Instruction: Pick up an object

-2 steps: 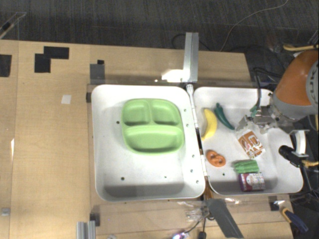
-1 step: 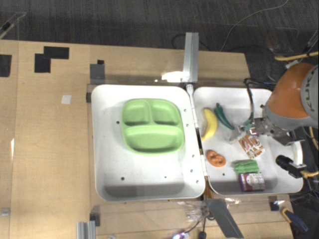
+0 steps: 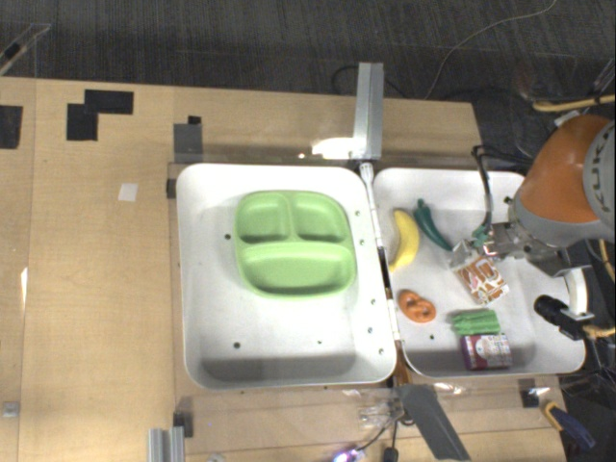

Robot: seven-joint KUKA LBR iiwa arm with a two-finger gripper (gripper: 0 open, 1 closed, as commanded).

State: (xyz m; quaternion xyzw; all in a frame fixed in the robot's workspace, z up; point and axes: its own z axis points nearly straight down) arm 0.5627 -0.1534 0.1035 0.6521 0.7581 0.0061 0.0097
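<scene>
Pale wood forms the bench [image 3: 87, 287], which bears two shallow white bins side by side, with dark carpet beyond its far edge. Down in the right bin [image 3: 539, 359] the gripper [image 3: 484, 248] is lowered over a crinkly, clear-wrapped snack packet [image 3: 481, 279] with red and white print; its tips sit at the packet's upper end, touching or nearly so, but whether the jaws are spread or pinching the wrapper cannot be told from this angle. Just left of the packet lies a dark green curved object [image 3: 433, 224], and beside that a yellow banana [image 3: 406, 239] along the bin's left wall. Below the banana sits a small orange pretzel-shaped piece [image 3: 417, 306]. Near the front wall a can with a green top and maroon label [image 3: 483, 340] lies on its side. In the left bin [image 3: 207, 354] rests a green divided plate [image 3: 294, 242], well apart from the gripper.
</scene>
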